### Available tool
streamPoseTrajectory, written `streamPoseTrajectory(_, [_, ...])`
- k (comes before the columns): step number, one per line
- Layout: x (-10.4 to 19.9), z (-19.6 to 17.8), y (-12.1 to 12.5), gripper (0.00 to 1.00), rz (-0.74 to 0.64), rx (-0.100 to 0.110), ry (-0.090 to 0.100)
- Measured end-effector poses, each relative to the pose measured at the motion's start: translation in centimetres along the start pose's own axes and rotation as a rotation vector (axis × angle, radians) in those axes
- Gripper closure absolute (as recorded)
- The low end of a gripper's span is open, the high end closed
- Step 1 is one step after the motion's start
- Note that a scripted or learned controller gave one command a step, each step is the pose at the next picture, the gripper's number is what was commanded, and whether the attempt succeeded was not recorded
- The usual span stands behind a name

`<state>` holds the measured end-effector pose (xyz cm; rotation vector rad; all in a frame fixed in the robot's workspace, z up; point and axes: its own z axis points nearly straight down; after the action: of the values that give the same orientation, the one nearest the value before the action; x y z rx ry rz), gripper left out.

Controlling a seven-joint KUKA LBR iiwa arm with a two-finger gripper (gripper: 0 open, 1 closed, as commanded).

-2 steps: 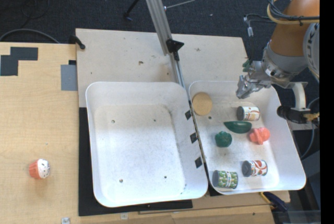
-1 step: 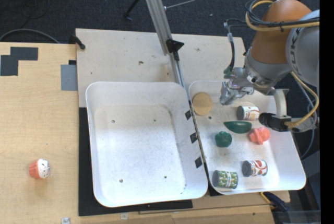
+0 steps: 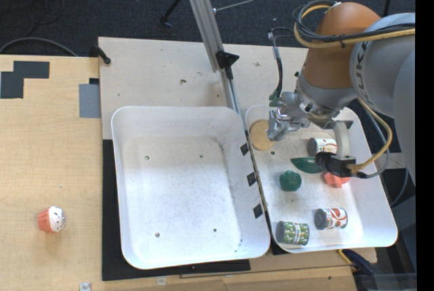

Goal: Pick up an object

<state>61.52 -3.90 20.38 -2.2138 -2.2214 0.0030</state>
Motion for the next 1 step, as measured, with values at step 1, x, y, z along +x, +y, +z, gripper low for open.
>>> streamPoseTrajectory(1, [5.37, 0.41, -0.28, 1.0, 0.0, 0.0, 0.0])
